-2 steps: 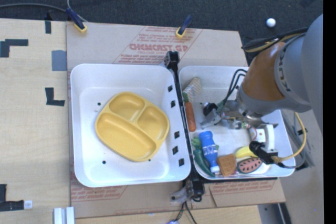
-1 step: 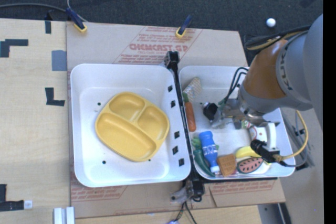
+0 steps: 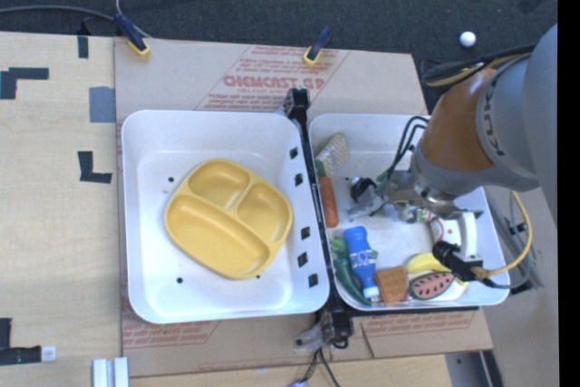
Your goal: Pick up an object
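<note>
Camera view has my gripper point(image 3: 367, 198) low in the right bin point(image 3: 362, 124); whether it's wide or closed, I cannot tell. Just below it lies a blue bottle point(image 3: 361, 258), probably light, stiff and slippery. I'd grasp across its middle.

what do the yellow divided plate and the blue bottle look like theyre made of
Yellow three-compartment plate in the left white bin: likely moulded plastic, going by its uniform colour, soft sheen and rounded ridges. Blue bottle with a white label in the right white bin: probably plastic too, smooth and glossy, though too small to be sure.
</note>
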